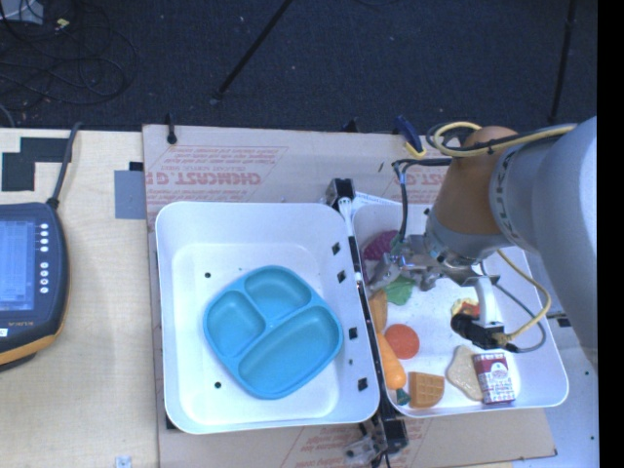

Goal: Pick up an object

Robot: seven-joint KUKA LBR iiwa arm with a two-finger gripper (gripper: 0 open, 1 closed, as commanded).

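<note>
While the end effector (414, 264) sits low among crowded toy food (400, 289) at the far left of the right bin (546, 393), grip state unclear to me, I fear it wedges between pieces and lifts nothing

Blue divided plate (272, 331) glossy smooth plastic; white bins (185, 261) matt plastic; bench (97, 378) pale wood.

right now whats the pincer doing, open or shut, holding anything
Pincer: low in the right bin, by the green toy and the purple one; open or shut cannot be told, and no hold shows.
</note>
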